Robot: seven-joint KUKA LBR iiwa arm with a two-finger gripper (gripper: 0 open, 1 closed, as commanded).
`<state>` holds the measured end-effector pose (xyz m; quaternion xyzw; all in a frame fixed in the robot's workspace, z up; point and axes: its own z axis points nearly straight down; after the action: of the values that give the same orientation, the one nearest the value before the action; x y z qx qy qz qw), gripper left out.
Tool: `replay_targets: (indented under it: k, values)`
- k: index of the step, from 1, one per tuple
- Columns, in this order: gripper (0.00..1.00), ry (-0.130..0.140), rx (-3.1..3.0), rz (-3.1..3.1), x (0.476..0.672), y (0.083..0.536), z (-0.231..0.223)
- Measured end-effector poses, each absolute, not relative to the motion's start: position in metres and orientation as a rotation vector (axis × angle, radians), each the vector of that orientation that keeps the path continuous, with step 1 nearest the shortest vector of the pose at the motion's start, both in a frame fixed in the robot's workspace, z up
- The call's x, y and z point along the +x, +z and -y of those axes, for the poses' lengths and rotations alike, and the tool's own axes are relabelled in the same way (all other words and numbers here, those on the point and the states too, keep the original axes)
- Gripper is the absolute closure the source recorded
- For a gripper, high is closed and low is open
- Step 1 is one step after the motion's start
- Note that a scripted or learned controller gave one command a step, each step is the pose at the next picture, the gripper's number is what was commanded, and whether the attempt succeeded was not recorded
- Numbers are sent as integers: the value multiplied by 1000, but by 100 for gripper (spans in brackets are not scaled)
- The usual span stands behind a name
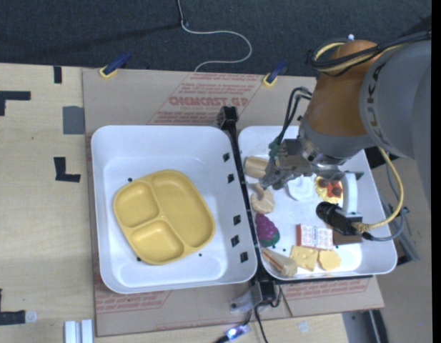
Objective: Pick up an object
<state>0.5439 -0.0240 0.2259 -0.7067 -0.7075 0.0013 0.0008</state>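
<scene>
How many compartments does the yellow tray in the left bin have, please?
3. The yellow tray has one compartment at its upper left, one long one along its right side and one at its lower end. None looks hidden.

Even, fairly bright light from above, and the white bins (pixel 106 156) glare close to washed out. Soft shadow sits under the yellow tray (pixel 163 215) and beneath the arm (pixel 349 98). Picture's a bit soft and grainy, small items in the right bin blurred together.

Glossy yellow plastic tray (pixel 163 215), smooth white plastic bins (pixel 113 156), matt brown cardboard (pixel 199 98)
</scene>
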Motion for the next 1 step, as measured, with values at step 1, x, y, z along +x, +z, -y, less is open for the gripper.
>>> replay_targets:
  k: [1]
  values:
    - [100, 4, -2220, 2223, 561, 217, 28]
